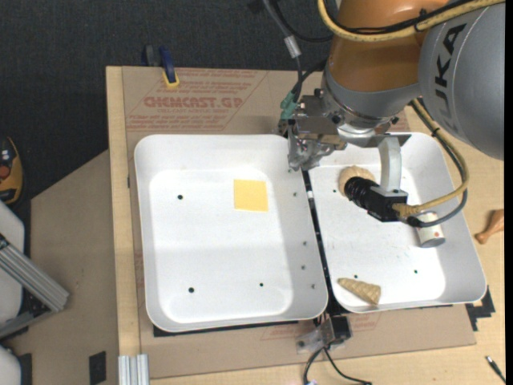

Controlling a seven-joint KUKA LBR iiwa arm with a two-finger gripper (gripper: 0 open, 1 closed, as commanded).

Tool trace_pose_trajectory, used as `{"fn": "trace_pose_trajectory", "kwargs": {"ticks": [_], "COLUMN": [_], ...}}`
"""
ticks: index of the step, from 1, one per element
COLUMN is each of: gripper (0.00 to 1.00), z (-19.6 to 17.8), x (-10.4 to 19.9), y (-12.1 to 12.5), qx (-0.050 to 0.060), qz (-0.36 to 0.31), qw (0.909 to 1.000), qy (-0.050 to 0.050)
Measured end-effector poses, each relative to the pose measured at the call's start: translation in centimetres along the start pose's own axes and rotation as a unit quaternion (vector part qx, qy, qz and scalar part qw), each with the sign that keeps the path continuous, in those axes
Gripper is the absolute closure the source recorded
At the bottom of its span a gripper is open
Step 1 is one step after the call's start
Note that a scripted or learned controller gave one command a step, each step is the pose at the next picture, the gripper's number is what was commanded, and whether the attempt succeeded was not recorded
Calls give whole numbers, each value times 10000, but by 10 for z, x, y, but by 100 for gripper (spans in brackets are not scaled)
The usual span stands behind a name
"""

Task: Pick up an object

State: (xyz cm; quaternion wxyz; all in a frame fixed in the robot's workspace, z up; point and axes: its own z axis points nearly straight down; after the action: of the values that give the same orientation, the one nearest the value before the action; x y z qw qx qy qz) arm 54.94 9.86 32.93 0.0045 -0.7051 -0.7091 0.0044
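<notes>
In the camera view the arm [385,46] reaches in from the upper right. Its pincer [303,152] hangs over the ridge where the left bin [144,215] and the right bin [401,267] meet, near their upper edge. Seen from above with the wrist in the way, I cannot tell whether the pincer is wide or narrow, and nothing shows gripped in it.

Three things could be picked:
- A flat yellow square [251,195] lies in the upper middle of the left bin, well apart from the pincer.
- A round tan piece [357,173] sits in the upper part of the right bin, near the pincer and partly covered by the robot's own fittings.
- A tan cone [360,289] lies on its side at the lower edge of the right bin, far from the pincer.

The main risk is the pincer's place. A straight descent from here would probably land on the rims between the bins, closing on nothing or knocking a bin askew on the surface.

The yellow square looks thin and flush with the bin floor, so a grasp may slide over it. The cone lies close to the bin wall, so a grasp there could be crowded by the wall or roll the cone away. The round piece is half hidden, so an aim at it may be off.
</notes>
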Motion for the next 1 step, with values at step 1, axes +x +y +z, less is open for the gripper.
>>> {"fn": "trace_pose_trajectory", "kwargs": {"ticks": [1], "gripper": [100], "z": [44], "x": [6], "y": [-57], "qx": [-8], "qz": [25], "qw": [10000], "qy": [-3]}}
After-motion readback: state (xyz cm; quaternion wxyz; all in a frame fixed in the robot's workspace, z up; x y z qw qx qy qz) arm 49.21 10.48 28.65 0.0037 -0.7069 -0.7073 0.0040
